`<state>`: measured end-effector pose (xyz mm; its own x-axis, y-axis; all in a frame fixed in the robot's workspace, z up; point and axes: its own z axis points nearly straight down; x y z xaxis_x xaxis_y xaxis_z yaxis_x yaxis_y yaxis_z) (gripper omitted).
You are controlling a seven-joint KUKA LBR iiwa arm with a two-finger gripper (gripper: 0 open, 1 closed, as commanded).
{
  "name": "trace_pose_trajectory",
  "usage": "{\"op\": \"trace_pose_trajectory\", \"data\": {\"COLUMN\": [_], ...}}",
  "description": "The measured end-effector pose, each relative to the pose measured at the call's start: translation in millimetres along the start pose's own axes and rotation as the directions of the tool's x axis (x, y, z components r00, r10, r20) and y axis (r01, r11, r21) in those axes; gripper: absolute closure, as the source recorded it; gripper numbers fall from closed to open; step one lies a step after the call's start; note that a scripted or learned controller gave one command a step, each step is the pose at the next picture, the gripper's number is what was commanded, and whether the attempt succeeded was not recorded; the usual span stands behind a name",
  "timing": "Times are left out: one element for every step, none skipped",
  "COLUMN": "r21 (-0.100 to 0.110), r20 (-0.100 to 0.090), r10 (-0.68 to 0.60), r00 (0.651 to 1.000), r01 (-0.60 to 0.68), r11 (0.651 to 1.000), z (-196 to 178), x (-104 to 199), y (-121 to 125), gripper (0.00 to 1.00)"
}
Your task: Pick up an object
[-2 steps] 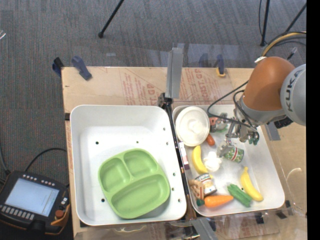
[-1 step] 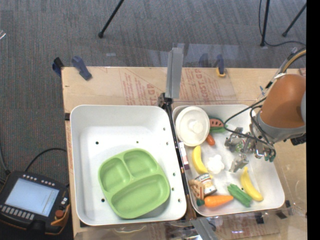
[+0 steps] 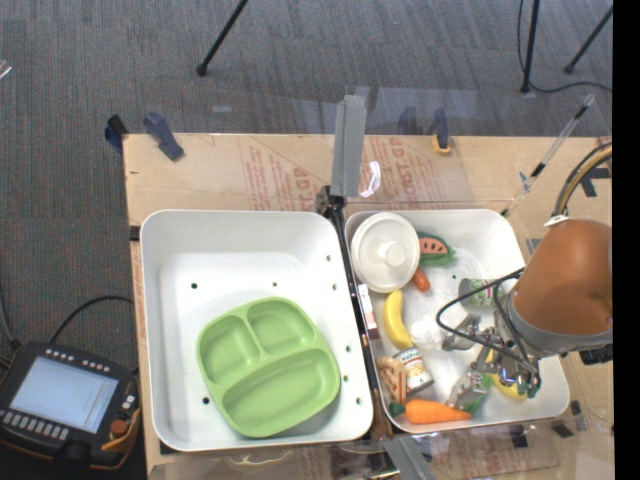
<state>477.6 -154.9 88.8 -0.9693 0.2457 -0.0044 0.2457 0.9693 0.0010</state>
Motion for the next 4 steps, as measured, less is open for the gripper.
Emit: {"op": "trace_pose_trajectory", "data": {"r21": [0.001,-0.003,0.000,-0.002], "r20": [0.006,0.005,0.008,0.002], "r10": [-0.106,-0.158,-0.271,-0.273], "r00": [0.994,0.987,0.963,0.962], "r01": [0.106,0.158,0.271,0.273], "r11": [0.994,0.987,0.963,0.962], "z": [-1,-1,-1,-9], "x": [-15,5,-4,-3], "y": [-53,27,-5,-4], "gripper": [0.00,0.00,0.00,1.00]}}
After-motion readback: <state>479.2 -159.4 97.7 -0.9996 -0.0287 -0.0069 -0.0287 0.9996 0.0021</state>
